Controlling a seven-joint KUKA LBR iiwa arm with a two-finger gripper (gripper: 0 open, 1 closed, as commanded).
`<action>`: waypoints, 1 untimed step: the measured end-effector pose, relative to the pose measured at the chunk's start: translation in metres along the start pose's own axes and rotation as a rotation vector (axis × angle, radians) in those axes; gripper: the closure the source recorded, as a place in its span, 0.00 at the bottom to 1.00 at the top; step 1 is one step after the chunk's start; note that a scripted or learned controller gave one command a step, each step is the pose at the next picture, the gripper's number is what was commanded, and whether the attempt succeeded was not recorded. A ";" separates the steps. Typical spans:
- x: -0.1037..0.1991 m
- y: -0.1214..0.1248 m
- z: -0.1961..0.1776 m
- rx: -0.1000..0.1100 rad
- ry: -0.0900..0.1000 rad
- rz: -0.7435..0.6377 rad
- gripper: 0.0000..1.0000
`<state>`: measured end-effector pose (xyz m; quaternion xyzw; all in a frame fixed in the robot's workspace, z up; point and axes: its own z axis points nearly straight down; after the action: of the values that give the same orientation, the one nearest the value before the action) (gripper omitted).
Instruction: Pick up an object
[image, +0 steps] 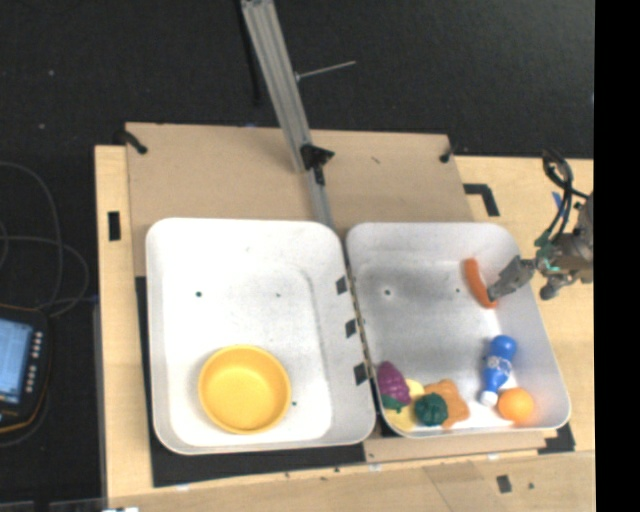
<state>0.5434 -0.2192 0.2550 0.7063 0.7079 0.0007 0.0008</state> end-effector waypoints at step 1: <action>0.000 0.000 0.000 0.000 -0.001 -0.001 0.00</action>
<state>0.5434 -0.2192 0.2550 0.7060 0.7082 0.0003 0.0009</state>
